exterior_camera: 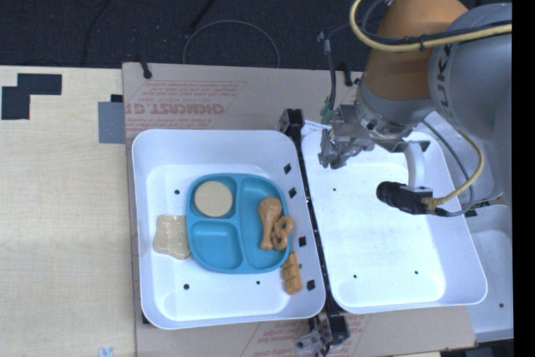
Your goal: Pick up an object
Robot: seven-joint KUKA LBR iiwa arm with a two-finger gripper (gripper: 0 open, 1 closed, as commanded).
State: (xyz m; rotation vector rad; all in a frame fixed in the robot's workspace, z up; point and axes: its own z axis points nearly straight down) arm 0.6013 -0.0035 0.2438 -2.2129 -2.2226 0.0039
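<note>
Gripper (336, 153) hangs over the far left corner of the right bin (393, 263), nothing seen in it, open or closed can't tell. All objects are in the left bin (167, 155): blue plate (219, 251) with cookie (212, 198), drumstick (269, 217) and pretzel (285, 230). Bread (171, 237) is just left of the plate, and a tan chunk (291, 273) is at its near right corner.

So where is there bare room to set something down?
Right bin: most of its floor, below the arm over its top. Left bin: strips above and below the blue plate; tan piece left of it and brown piece at its lower right crowd the sides.
</note>
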